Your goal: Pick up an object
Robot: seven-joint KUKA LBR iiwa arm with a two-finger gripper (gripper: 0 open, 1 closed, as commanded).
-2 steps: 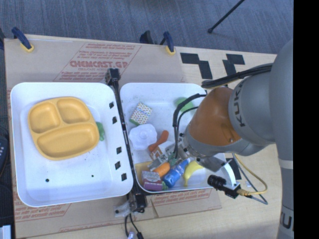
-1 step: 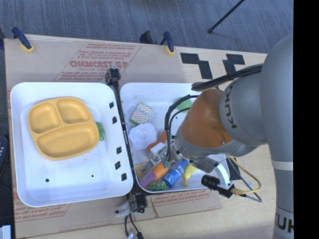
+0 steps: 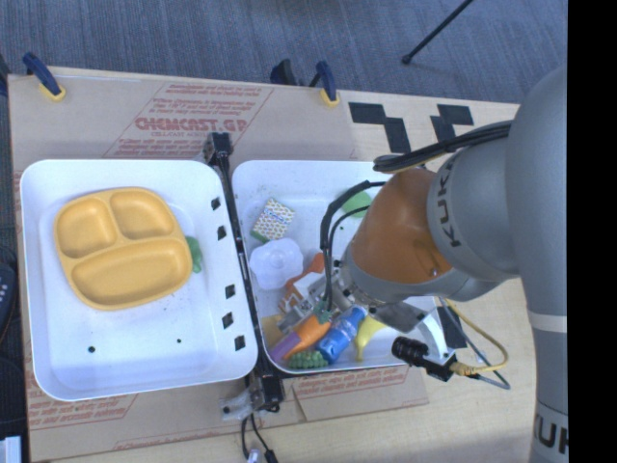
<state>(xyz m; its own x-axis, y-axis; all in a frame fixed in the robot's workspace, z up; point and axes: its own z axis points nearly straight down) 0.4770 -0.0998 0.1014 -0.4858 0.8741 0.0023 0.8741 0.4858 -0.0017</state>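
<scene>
Reaching into the right bin (image 3: 289,177), my gripper (image 3: 310,305) nears the orange carrot (image 3: 307,334); jaw state unclear. Best descend squarely, avoiding the blue bottle (image 3: 339,336).

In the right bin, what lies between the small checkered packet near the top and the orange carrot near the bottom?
In the camera view, a clear plastic cup lies on its side between the checkered packet and the orange carrot, on the right bin floor.
</scene>
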